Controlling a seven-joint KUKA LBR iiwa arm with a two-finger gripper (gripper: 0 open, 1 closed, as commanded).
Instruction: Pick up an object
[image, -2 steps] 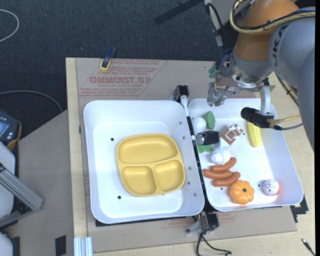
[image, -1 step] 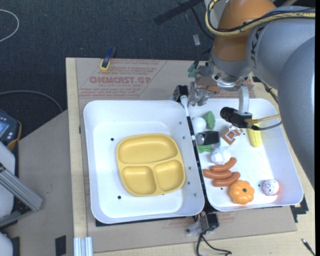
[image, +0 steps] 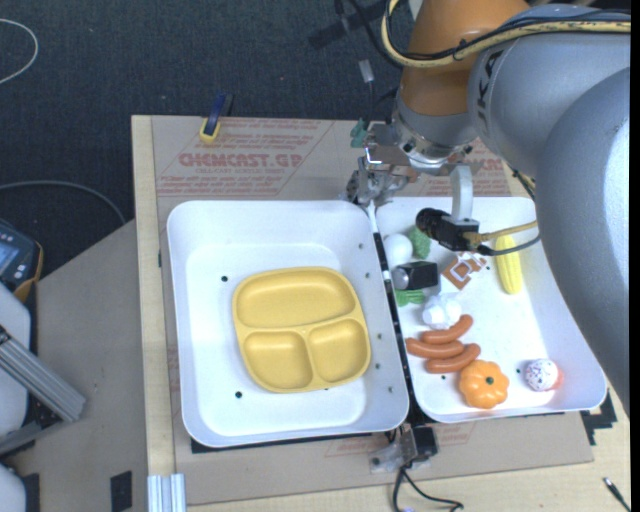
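Two white bins sit side by side: the left bin (image: 200, 300) and the right bin (image: 535, 325). My gripper (image: 368, 195) hangs over the far rim where the two bins meet. Whether it is spread or closed I cannot tell, as it is small and cluttered at this slant, and I see nothing held in it.

The left bin holds one yellow plate (image: 298, 328) with three compartments.

The things to pick all lie in the right bin:
- one white ball (image: 399, 247)
- one black block (image: 416, 275)
- one small brown-and-white box (image: 462, 271), its print too small to read
- one yellow corn cob (image: 508, 266)
- one white lump (image: 437, 313)
- one orange pumpkin (image: 483, 385)
- one speckled egg (image: 541, 375)
- sausages (image: 445, 349) in a touching cluster, two or three
- green pieces (image: 408, 296), partly hidden under the block

Red lettering on the brown board (image: 280, 160) reads "CHEMCAST", and the letters after it are unclear. One blue-and-yellow clamp (image: 213, 118) grips the board's far edge. My arm covers the right bin's far corner.
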